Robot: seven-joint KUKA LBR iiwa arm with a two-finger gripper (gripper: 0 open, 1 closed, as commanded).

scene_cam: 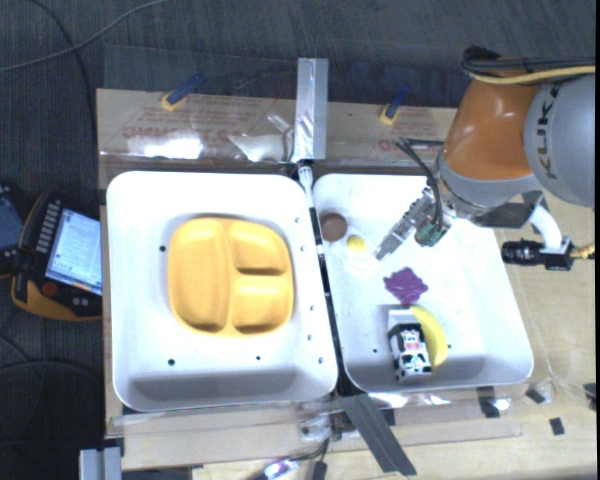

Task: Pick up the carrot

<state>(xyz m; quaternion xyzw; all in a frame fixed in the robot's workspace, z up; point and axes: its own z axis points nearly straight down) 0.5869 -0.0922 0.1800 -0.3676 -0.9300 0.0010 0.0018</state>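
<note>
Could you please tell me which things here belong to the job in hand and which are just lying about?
Job in hand: gripper, over the right bin; which item in it is the target, I cannot tell.
Lying about: yellow tray in the left bin, brown round piece, small yellow piece, purple piece, banana, black-and-white box.

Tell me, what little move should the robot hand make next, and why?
Probably lift a little and pull back toward the right. The hand hangs over the right bin, beside a small yellow piece and a brown round thing, and it covers some of the floor, so the carrot could lie beneath.
</note>
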